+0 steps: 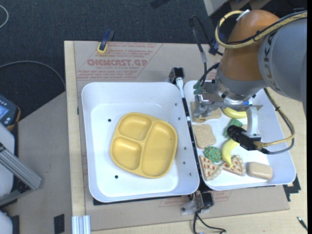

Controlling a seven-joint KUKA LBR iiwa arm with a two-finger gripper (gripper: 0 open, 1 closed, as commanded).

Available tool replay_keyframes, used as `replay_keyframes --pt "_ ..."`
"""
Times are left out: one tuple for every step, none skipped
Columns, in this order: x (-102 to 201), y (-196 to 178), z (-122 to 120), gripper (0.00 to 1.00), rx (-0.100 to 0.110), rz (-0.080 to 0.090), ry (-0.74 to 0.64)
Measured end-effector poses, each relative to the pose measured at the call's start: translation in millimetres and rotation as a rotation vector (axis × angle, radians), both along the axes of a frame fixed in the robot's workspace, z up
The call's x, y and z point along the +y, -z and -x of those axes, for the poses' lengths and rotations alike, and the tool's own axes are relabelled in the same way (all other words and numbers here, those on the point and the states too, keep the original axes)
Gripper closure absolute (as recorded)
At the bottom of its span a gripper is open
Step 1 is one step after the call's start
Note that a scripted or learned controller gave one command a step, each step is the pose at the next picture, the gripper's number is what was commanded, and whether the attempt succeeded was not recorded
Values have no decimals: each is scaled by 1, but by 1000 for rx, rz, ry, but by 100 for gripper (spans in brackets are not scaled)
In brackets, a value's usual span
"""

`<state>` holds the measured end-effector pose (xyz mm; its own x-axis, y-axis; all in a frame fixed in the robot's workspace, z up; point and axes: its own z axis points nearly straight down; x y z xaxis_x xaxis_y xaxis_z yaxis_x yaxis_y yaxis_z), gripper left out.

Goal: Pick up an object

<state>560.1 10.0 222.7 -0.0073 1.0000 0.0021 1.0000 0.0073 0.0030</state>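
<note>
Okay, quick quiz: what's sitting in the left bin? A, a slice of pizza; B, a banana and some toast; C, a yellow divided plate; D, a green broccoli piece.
C: a yellow divided plate lies alone in the left bin, while the toy food is in the right bin.

A tan worktop [122, 62] printed with red lettering is carrying two shallow white bins lying side by side, their inner rims touching: the left bin [97, 111] and the right bin [282, 155]. A small yellow-and-blue clamp [104, 43] is sitting at the worktop's far edge.
</note>
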Motion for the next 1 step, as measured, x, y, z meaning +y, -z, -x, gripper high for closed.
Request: replay_keyframes --pt "48 -10 -7 100 -1 0 1"
